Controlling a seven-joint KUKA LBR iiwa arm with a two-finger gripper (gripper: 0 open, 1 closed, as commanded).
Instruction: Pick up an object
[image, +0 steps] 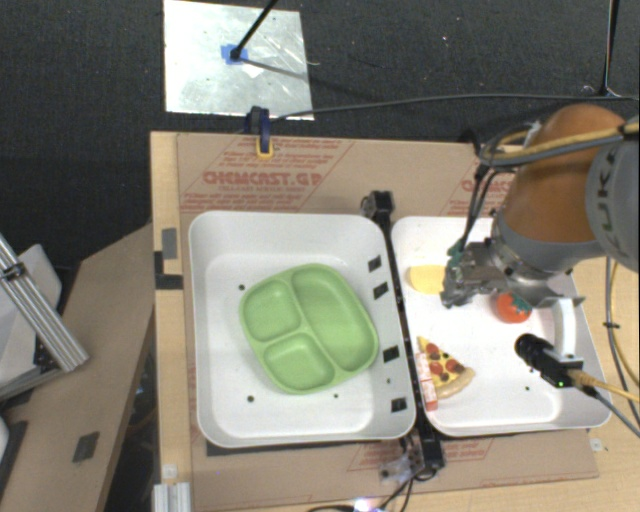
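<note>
Bins sit side by side across the middle of the frame: the left white shallow bin (215, 300) holds a green three-compartment plastic plate (307, 326), the right white shallow bin (480, 415) holds the candidates — a toy pizza slice (445, 367) at lower centre, a yellow flat piece (426, 278) above it, a red-orange round toy (513, 308) further right. The grey two-finger gripper (457, 290) hangs just beside the yellow piece; whether it is parted or closed, I cannot tell. Judging by this, nothing is lifted yet — the grasp remains.
</note>
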